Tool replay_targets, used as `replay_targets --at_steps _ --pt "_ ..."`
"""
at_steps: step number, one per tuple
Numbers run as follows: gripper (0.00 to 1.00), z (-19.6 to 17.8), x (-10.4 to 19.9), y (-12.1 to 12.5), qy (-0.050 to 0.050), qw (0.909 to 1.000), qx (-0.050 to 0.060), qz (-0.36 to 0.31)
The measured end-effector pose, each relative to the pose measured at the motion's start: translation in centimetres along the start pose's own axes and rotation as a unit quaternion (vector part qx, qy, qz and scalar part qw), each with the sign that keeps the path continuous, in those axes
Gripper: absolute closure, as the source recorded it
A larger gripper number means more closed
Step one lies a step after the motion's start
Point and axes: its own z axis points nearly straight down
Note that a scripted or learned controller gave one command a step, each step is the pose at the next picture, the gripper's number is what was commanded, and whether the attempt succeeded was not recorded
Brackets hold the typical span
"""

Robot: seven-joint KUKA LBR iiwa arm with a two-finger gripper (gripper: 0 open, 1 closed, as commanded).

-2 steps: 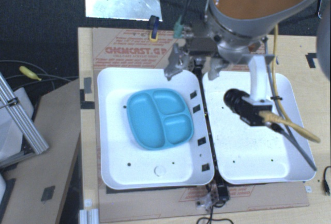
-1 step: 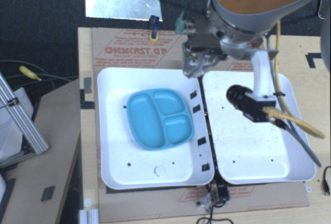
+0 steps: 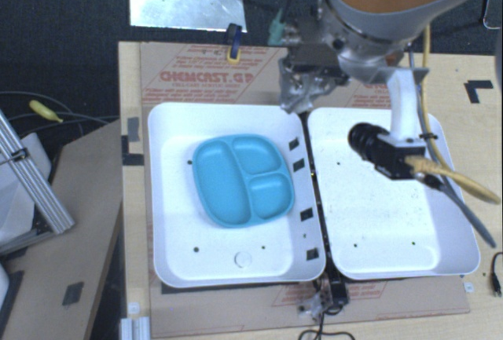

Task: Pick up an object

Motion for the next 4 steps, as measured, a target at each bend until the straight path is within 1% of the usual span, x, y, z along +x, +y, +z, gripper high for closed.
replay_targets --at_steps 1,2,3,4 --pt "1.0 -1.1 0.0 0.1 0.0 1.0 -0.001 -0.003" --pt "1.0 15.9 -3.0 -0.4 -0.005 0.9999 0.01 0.009" --pt "1.0 14.0 -2.8 -0.2 -0.001 1.0 0.002 0.007" --pt "1.0 0.9 -6.3 0.2 0.0 0.9999 -0.005 0.009"
